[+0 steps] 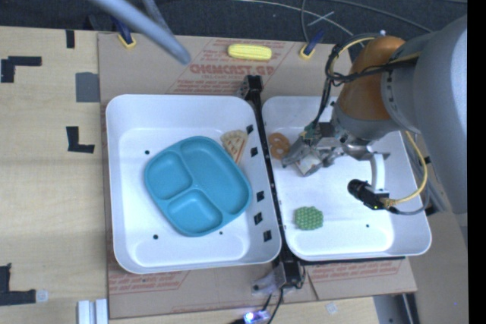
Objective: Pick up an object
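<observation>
White plastic bins sit side by side on a bench. The grey arm reaches into the right bin (395,235), its gripper (306,155) low near the dividing wall; whether it is apart or together cannot be told. A small tan object (278,144) lies just beside it, and a green ball (308,218) rests nearer the front. A clean grasp likely needs centring over one object, clear of the wall. Red print on the cardboard (213,70) reads roughly "CHEMCAST GP"
</observation>
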Controlling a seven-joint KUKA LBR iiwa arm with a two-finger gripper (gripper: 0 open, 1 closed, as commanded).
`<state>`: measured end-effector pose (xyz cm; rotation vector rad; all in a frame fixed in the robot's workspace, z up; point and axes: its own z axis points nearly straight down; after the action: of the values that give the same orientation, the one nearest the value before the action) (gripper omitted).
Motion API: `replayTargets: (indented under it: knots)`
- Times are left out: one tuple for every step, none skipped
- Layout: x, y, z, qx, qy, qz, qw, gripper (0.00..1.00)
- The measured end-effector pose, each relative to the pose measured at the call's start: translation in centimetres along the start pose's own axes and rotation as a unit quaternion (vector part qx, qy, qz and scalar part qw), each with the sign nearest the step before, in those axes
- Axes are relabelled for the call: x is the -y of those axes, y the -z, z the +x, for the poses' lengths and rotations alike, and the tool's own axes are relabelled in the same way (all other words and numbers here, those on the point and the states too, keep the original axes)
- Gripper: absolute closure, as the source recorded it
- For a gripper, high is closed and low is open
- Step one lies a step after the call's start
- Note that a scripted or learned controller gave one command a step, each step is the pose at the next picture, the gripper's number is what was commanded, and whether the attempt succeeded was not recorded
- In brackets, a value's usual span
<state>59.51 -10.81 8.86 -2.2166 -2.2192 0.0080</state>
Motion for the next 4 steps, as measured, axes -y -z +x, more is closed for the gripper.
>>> replayTargets:
  knots:
    - [-0.1,1.3,0.1,0.000,0.001,-0.002,1.0000,1.00]
    - [-0.3,7.3,-0.5,0.000,0.000,-0.005,1.0000,1.00]
    - [0.1,12.0,-1.3,0.000,-0.001,-0.005,1.0000,1.00]
    - [0.6,17.1,-0.3,0.000,0.001,-0.005,1.0000,1.00]
